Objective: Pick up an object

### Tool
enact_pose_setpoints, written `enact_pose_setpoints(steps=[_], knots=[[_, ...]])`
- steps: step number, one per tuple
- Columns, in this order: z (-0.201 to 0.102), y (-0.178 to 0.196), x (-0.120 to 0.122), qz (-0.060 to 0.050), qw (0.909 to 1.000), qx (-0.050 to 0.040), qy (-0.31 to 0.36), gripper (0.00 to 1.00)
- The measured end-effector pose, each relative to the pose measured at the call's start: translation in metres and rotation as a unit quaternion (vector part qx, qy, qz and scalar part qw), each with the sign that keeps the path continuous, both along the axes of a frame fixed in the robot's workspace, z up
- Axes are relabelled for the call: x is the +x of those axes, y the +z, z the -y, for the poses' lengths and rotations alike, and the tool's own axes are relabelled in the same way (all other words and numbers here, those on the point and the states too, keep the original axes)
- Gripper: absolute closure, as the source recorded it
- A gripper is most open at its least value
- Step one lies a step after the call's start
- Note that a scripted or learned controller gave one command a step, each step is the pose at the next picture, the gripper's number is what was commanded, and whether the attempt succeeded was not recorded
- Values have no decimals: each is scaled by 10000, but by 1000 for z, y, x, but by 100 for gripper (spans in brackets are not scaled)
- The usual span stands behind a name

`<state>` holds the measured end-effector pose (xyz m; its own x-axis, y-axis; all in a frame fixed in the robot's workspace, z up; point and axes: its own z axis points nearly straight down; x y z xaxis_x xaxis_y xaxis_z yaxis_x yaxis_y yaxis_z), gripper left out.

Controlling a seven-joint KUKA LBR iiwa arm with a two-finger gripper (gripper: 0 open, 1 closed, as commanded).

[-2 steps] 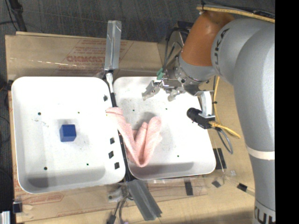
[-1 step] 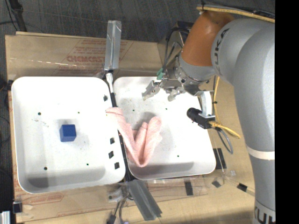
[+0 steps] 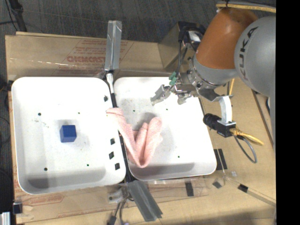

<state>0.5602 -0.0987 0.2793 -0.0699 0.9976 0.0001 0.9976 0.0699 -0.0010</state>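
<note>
A pink cloth (image 3: 140,137) lies folded in the right bin (image 3: 187,144), with one end draped over the divider toward the left bin (image 3: 28,125). A blue cube (image 3: 68,133) sits in the left bin, left of its middle. My gripper (image 3: 169,92) hangs over the far part of the right bin, above and to the right of the cloth and apart from it. Its fingers (image 3: 158,94) point left and nothing shows between them.
A grey metal bar (image 3: 112,46) stands behind the bins at the divider. Brown cardboard (image 3: 56,55) lies under and behind the left bin. The arm's orange and grey body (image 3: 234,36) fills the upper right.
</note>
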Motion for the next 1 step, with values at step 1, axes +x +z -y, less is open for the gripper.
enact_pose_setpoints(steps=[1], knots=[[16,-114,4,-31,9999,-1,-141,0]])
